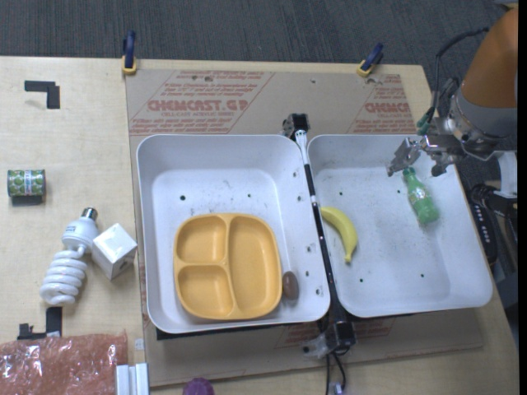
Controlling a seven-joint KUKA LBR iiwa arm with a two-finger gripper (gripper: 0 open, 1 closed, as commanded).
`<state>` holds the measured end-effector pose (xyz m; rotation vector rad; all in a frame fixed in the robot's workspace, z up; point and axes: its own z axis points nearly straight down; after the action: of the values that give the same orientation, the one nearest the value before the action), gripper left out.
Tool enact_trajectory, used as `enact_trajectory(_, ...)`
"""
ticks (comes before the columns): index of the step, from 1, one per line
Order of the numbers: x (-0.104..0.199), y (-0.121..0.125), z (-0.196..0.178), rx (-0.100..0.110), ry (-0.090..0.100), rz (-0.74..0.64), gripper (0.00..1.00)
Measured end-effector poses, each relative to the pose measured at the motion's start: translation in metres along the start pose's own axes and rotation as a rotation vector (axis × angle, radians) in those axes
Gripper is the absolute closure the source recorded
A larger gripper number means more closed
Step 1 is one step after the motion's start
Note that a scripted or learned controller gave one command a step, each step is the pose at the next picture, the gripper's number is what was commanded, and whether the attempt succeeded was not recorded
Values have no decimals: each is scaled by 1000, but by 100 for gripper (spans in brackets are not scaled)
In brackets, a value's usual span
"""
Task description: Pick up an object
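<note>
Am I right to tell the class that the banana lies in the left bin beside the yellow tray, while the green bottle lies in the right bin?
Not quite. The camera view shows the banana in the right bin, near its left wall, with the green bottle. The yellow tray sits in the left bin.

A robotics test lab, seen from above my hand (pixel 422 160): left of it, two shallow white bins (pixel 247 151) sit side by side on a protective board printed with a plastics brand (pixel 198 105), held to the pale wooden bench (pixel 66 151) by blue-and-yellow clamps (pixel 128 53). Farther left, test props lie loose on the bench: a spiral light bulb (pixel 67 257), a small white box (pixel 114 250), a green can (pixel 25 184). Beyond the bench runs grey office carpet (pixel 247 11).
</note>
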<state>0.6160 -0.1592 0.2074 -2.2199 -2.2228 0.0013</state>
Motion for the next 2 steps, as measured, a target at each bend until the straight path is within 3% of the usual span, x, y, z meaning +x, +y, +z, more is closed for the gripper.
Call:
enact_trajectory(1, -37, 6, 104, -1, -1, 0, 0)
enact_trajectory(2, 6, -44, 115, -1, 0, 3, 0)
